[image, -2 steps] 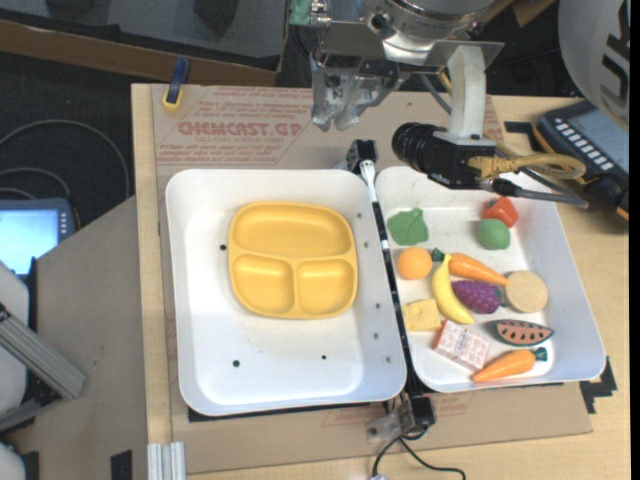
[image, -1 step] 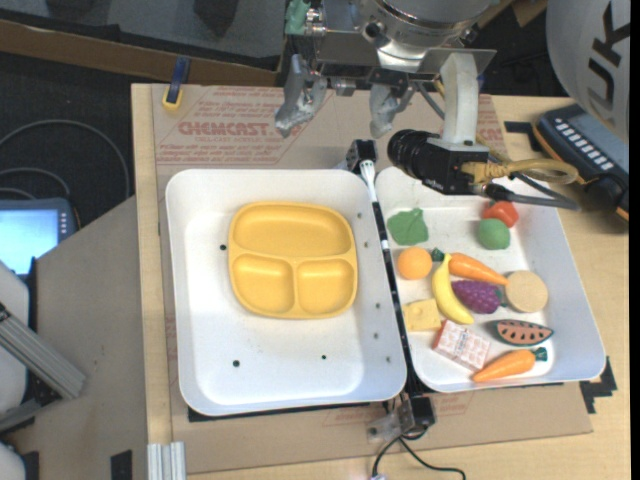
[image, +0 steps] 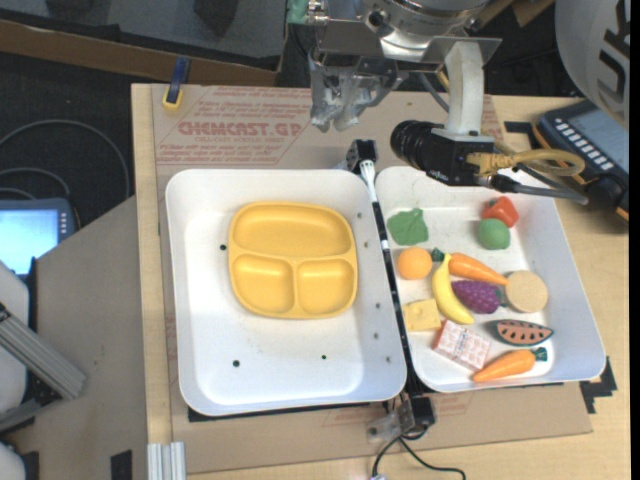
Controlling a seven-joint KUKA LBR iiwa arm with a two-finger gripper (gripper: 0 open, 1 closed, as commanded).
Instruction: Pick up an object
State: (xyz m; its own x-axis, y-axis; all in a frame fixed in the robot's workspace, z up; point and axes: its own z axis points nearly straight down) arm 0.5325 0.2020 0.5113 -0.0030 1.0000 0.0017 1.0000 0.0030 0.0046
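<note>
The gripper [image: 338, 103] hangs above the desk [image: 240, 133] behind the left bin [image: 195, 268], clear of both bins. Whether it is released or clenched cannot be told; nothing shows between its tips.

The left bin carries a yellow tray [image: 293, 259] with three compartments: one wide at the back, two smaller at the front.

The right bin [image: 570, 298] carries the toy food, crowded together:
- green leaf [image: 408, 227] and orange [image: 414, 263] near the left wall;
- banana [image: 449, 293], yellow and curved, beside purple grapes [image: 477, 296];
- carrot [image: 477, 267] above the grapes, a second carrot [image: 505, 365] at the front rim;
- red pepper [image: 500, 210] and green ball [image: 492, 234] at the back;
- tan cookie [image: 526, 291], watermelon slice [image: 523, 332], cheese [image: 422, 315], pink packet [image: 461, 347].
</note>
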